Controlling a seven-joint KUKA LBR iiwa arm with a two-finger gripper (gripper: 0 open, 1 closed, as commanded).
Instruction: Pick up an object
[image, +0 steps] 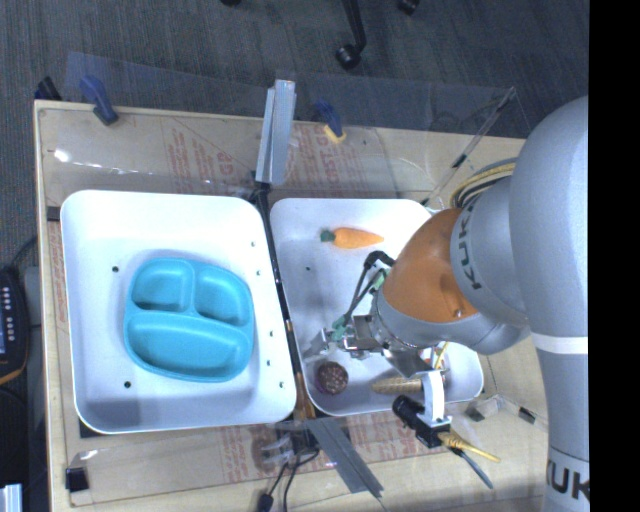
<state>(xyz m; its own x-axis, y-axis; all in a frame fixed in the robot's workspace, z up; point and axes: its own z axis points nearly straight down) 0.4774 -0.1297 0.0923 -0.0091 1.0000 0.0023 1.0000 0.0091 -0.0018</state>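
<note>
In the right bin (300, 290), my gripper (337, 345) hangs low near the front left corner. Just below it lies a small round dark brown object (331, 377), close to the gripper tip; I cannot tell if they touch. An orange toy carrot (355, 238) with a green top lies at the back of the same bin. A thin tan stick-like piece (397, 384) rests at the bin's front, partly under the wrist. The arm's orange band (430, 280) covers the bin's right side.
The left bin (90, 300) holds a blue divided plate (190, 318) in its middle. The wall between the two bins (278, 300) runs just left of the gripper. Blue clamps and a metal bar stand behind the bins.
</note>
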